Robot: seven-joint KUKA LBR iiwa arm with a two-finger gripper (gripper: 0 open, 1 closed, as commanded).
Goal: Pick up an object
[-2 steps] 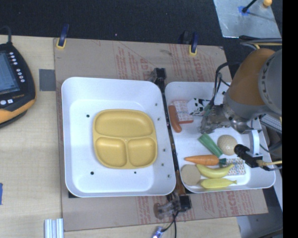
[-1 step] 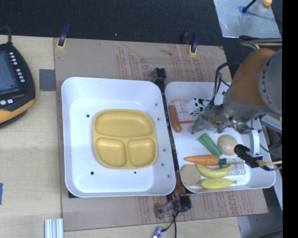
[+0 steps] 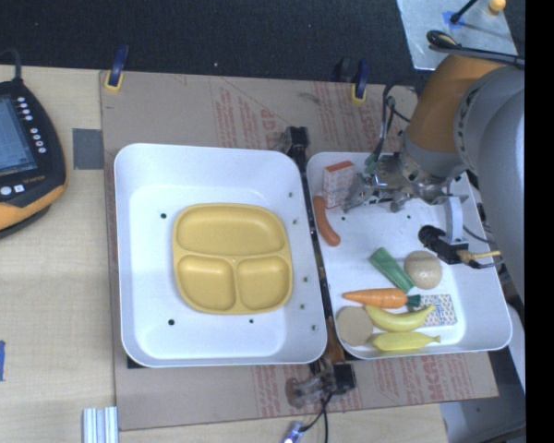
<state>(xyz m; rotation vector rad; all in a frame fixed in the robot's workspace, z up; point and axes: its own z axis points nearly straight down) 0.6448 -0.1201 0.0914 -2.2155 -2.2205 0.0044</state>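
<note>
My gripper (image 3: 373, 192) hangs low over the back of the right bin (image 3: 485, 326), with the grey arm and its orange band behind it at the right. Just left of it stands a small red and white carton (image 3: 336, 182). A reddish sausage (image 3: 327, 221) lies by the bin's left wall. Toward the front lie a green stick (image 3: 388, 268), a beige ball (image 3: 423, 269), a carrot (image 3: 377, 296), a banana (image 3: 402, 318), a pale yellow piece (image 3: 404, 341) and a tan disc (image 3: 353, 325). Nothing shows in the gripper's grasp.
The left bin (image 3: 148, 247) holds a yellow divided plate (image 3: 232, 255). A patterned card (image 3: 445, 310) lies under the banana's tip. A teach pendant (image 3: 14, 160) rests on the bench at the far left. Clamps (image 3: 116, 67) pin the brown mat's back edge.
</note>
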